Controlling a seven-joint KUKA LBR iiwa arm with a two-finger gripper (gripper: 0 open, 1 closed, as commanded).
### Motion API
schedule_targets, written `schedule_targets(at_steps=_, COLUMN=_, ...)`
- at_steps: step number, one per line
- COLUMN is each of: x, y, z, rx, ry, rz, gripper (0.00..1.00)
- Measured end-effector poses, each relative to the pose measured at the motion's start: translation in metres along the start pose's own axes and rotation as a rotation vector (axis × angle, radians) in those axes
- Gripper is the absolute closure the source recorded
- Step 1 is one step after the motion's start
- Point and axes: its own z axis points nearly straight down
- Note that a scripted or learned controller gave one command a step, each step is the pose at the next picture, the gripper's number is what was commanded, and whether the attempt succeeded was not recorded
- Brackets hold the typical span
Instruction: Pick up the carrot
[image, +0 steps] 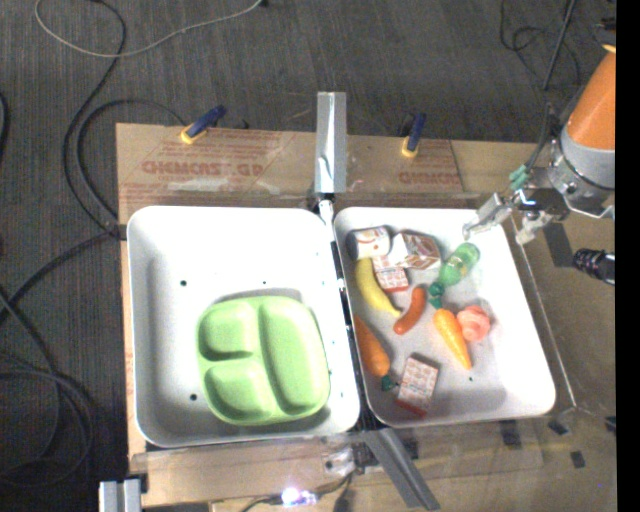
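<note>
Two shallow white bins sit side by side on a cardboard-covered bench (250, 165). The left white bin (160, 260) holds a light green plastic tray with three compartments (263, 358), lying slightly turned toward the bin's lower right. The right white bin (520, 370) holds a scatter of toy food. An orange plastic carrot with a green stub (452, 338) lies near the bin's middle right, its point aimed toward the lower right, touching a round pinkish-red piece (476, 321) just beside it. A second orange carrot-like piece (373, 351) lies along the bin's left wall. Between them are a yellow banana (372, 287), an orange-red sausage-shaped piece (410, 312), a pale green bottle (459, 264), and small printed cartons (417, 383) near the lower edge and at the top of the bin.

The grey arm with its orange band (590, 110) enters from the right. Its two-finger gripper (490, 215) hovers over the upper right corner of the right bin, above the green bottle and well apart from the carrot. Whether it is open or closed cannot be told, and nothing is visibly held.
</note>
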Motion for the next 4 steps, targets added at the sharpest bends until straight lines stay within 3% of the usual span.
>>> schedule_targets(at_steps=1, x=-0.006, y=0.023, z=-0.005, rx=-0.002, ry=-0.005, rz=-0.233, gripper=0.0)
schedule_targets(at_steps=2, x=-0.023, y=-0.048, z=0.146, rx=-0.001, ry=0.004, rz=-0.185, gripper=0.0)
schedule_targets(at_steps=3, x=-0.018, y=-0.071, z=0.165, rx=-0.029, ry=-0.001, rz=-0.231, gripper=0.0)
schedule_targets(at_steps=4, x=0.02, y=-0.118, z=0.168, rx=-0.027, ry=-0.017, rz=-0.344, gripper=0.0)
